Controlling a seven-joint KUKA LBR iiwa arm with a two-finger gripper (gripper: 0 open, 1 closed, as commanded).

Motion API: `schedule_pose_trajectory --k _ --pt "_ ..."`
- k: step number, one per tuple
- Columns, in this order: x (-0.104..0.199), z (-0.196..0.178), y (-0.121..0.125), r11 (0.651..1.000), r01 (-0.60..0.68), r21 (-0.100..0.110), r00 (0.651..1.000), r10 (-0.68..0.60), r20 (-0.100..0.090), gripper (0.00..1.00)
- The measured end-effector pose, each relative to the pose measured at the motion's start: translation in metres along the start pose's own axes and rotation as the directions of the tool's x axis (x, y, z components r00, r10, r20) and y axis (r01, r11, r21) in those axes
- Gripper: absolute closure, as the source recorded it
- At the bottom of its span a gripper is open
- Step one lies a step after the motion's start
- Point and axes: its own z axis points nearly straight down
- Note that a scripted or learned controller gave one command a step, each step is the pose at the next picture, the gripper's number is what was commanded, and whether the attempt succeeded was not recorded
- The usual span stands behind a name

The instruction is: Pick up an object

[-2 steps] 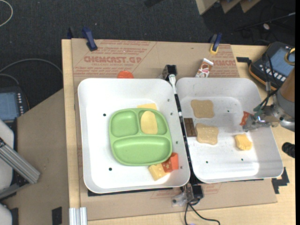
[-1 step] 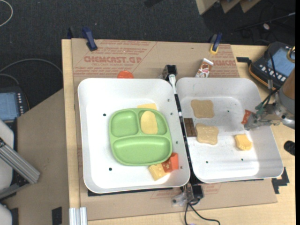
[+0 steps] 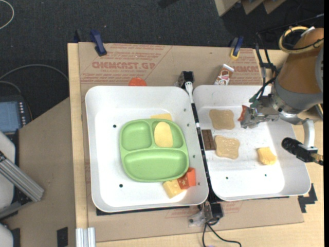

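Ref = right bin (image 3: pixel 288 187) on the worktop (image 3: pixel 154 60). Hand (image 3: pixel 249 118) hangs over bin's upper middle, just right of the upper toast slice (image 3: pixel 222 119); can't tell if it's open or closed, nothing seen in it. 2nd toast slice (image 3: pixel 227 147) lies near bin centre, brown block (image 3: pixel 207 139) at bin's left wall, yellow chunk (image 3: pixel 266 156) toward its right. Left of the bin: 2nd bin (image 3: pixel 97 138) w/ green divided plate (image 3: pixel 153 151), yellow piece (image 3: pixel 163 135) in the plate's upper right section.
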Motion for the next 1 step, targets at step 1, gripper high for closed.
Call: schedule_pose_trajectory --k 1 --pt "-0.0399 -0.0240 -0.0187 1.000 -0.013 0.003 1.000 0.013 0.005 1.00"
